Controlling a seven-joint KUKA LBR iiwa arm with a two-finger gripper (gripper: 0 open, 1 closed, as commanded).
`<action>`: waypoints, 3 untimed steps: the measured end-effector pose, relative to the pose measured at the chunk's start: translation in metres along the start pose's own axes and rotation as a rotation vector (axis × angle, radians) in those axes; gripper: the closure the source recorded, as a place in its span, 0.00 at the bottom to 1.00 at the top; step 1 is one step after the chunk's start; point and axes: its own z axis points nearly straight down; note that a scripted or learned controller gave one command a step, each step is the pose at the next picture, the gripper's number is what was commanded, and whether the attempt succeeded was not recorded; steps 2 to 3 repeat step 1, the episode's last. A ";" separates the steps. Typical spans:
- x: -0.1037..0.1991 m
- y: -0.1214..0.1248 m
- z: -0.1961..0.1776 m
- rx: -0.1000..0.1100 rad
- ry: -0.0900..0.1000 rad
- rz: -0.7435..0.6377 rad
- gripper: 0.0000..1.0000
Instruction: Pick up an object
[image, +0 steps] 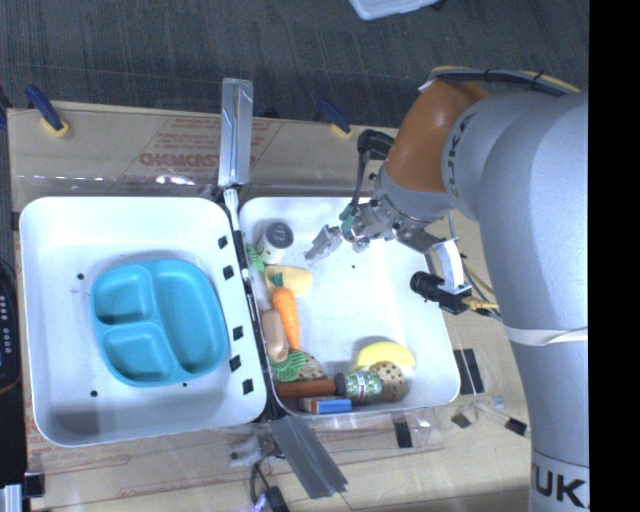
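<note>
Carrot (288, 316), orange and tapered with a green top, lies lengthwise near the right bin's (432, 330) left wall, well apart from the pincer (328, 243), which hangs released, grasping nothing.

arm: big grey iiwa (540, 200) is reaching in from the right, bending over toward the left | wrist: orange band (432, 135) is sitting up top, tilting down-left | gripper (325, 243): is hanging low at the end, pointing left, can't really make out much more
</note>
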 end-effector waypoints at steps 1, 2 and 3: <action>0.037 -0.018 0.066 0.005 0.003 0.092 0.00; 0.037 -0.018 0.066 0.005 0.003 0.092 0.00; 0.037 -0.018 0.066 0.005 0.003 0.092 0.00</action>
